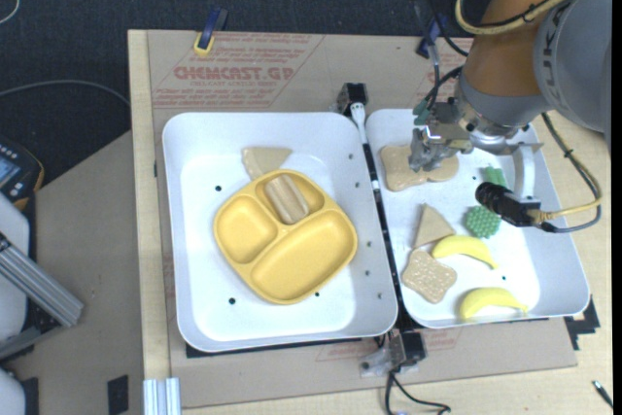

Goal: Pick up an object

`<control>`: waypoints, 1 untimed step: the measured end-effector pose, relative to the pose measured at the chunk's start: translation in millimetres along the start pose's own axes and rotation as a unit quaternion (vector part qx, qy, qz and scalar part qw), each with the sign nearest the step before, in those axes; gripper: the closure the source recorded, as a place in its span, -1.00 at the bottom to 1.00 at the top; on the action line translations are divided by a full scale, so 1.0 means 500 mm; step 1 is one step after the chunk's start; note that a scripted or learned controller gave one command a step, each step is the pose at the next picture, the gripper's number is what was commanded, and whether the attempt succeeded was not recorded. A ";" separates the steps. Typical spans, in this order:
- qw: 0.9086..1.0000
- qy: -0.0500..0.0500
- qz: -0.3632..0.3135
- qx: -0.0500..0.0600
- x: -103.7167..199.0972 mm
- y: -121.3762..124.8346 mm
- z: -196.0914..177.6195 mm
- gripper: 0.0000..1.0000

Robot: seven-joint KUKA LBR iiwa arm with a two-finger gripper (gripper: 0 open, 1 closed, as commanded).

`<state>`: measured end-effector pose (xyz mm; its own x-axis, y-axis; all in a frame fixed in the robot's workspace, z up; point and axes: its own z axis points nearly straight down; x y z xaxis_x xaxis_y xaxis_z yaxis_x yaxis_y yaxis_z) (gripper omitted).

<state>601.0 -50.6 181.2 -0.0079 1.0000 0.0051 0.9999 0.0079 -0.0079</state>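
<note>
Cardboard-topped bench (243,63), two white bins; gripper (426,154) upper right over tan cracker (403,170), its opening impossible to judge. Descend centred, avoid bin wall (372,172).

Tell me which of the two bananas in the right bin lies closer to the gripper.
The upper banana, lying beside the tan wedge and the green piece. The other banana lies lower, near the bin's front edge, farther from the gripper.
</note>
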 end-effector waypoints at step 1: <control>1.000 -0.001 0.000 -0.007 0.122 -0.139 -0.250 1.00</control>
<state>532.0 9.4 307.3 -0.0076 1.0000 0.0028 1.0000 0.0076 0.0063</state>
